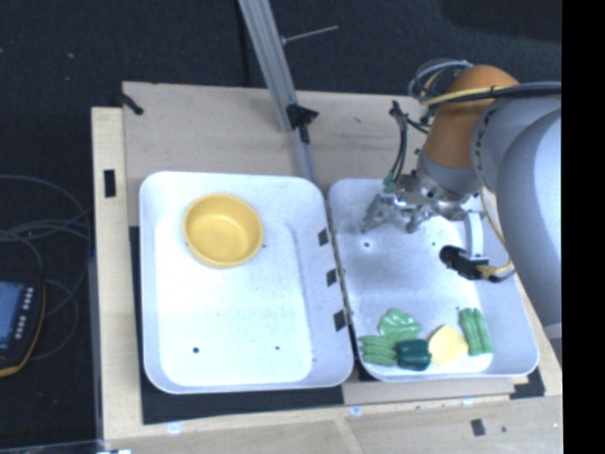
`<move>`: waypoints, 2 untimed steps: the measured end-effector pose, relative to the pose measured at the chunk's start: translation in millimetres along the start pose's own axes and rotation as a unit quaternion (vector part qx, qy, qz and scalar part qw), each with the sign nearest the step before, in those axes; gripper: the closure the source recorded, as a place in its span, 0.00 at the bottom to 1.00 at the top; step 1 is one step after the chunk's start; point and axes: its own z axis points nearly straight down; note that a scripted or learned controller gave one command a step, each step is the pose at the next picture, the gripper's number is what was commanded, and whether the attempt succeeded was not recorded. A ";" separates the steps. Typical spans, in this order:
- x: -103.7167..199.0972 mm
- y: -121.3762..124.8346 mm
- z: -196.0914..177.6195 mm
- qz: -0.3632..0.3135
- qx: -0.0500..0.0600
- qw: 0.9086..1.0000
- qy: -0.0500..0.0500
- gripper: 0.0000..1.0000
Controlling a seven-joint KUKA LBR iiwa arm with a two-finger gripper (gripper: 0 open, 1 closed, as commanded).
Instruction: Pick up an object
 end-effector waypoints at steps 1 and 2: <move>-0.7 1.7 -14.0 0.000 -0.003 1.000 0.000 1.00; 1.4 -0.7 -76.8 0.000 -0.005 1.000 0.000 1.00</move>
